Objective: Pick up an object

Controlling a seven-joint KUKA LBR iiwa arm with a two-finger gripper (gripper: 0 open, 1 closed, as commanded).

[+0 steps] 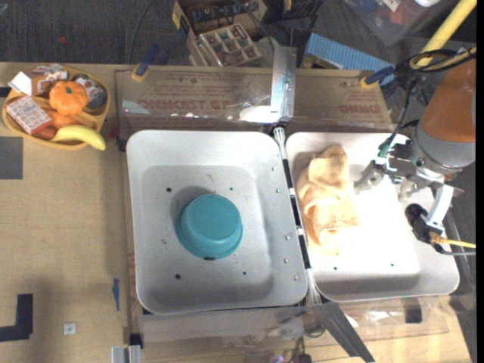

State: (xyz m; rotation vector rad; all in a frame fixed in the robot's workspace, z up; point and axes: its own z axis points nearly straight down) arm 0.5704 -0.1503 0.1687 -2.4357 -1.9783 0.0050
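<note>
A crumpled pale orange cloth [327, 197] lies in the left half of the right bin [393, 267]. An upturned teal bowl [210, 225] rests in the middle of the left bin [151, 172]. My gripper [399, 181] hangs over the right bin's upper right part, just right of the cloth and apart from it. Above it rises the grey wrist with its orange band [455, 104]. Nothing visible is held by the gripper.
A yellow dish [53, 112] with toy fruit and small boxes sits on the bench at far left. Behind the bins runs a cardboard wall [197, 97]. Cables and a yellow pole [450, 21] hang at upper right, near the arm.
</note>
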